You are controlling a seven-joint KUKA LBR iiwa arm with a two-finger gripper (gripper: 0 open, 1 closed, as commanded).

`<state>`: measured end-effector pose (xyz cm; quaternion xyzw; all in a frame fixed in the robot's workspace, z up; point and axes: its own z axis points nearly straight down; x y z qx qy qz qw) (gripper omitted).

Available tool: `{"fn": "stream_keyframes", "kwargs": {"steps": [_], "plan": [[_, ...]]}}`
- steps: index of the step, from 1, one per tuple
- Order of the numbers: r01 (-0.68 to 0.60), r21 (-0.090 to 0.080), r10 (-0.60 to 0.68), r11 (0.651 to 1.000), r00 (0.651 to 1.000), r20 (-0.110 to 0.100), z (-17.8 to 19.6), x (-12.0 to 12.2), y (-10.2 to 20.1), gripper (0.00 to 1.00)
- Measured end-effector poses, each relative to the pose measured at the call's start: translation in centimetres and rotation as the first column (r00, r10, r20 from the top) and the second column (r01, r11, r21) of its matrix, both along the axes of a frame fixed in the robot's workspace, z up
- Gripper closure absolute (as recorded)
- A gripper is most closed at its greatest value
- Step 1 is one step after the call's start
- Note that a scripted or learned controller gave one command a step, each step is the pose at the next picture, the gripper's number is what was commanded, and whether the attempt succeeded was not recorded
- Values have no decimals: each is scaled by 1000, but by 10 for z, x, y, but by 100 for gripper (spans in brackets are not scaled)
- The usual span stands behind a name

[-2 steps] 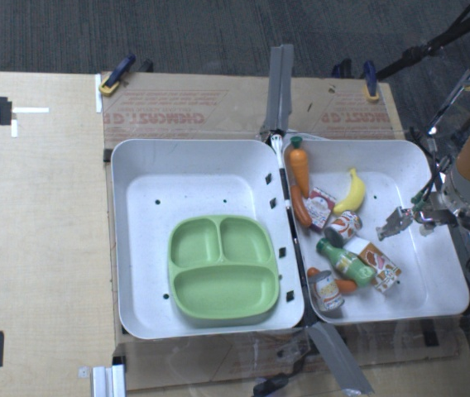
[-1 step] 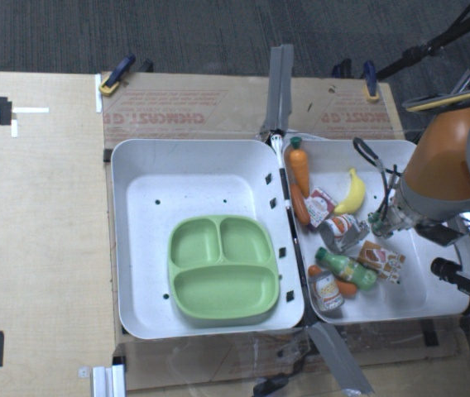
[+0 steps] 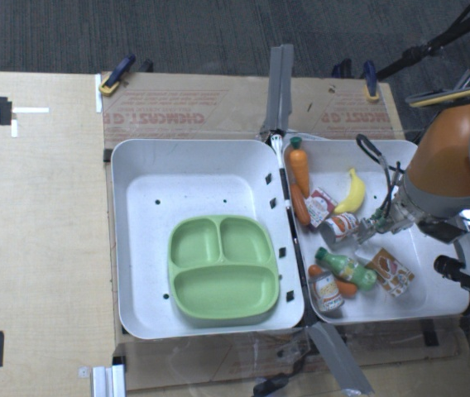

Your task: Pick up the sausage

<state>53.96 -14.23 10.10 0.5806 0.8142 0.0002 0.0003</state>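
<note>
The arm (image 3: 446, 160) is reaching in over the right edge of the counter (image 3: 36, 222), its orange band sitting above the right bin (image 3: 434, 304), and the hand (image 3: 366, 228) is hanging low in the middle of that bin, just beside a small packet with a red and white label (image 3: 340, 224). Whether anything is between its tips is too small and cluttered to tell, and the same goes for how they are standing. The sausage (image 3: 300, 206) (a reddish-brown link) is lying along the left wall of the right bin, just below the carrot (image 3: 299, 164), which is pointing toward the bin's far left corner with its green top uppermost. A banana (image 3: 352, 192) is lying near the bin's middle, toward its far edge. Toward the near edge a green bottle (image 3: 347, 268) is lying on its side, with a small jar (image 3: 326, 292) just beside it near the left corner and a brown packet (image 3: 389, 271) to its right. In the left bin (image 3: 136, 180) a green divided plate (image 3: 222, 267) is sitting flat toward the near right corner, well apart from the hand.
</note>
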Motion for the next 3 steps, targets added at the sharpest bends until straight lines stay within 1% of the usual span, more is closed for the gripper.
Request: {"fn": "stream_keyframes", "kwargs": {"steps": [1,2,3], "plan": [[0,0,0,1000,1000,0,0,0,0,0],[-84,-1,84,996,996,2,-9,-52,26,0],[71,-1,-71,997,997,0,23,10,17,0]]}}
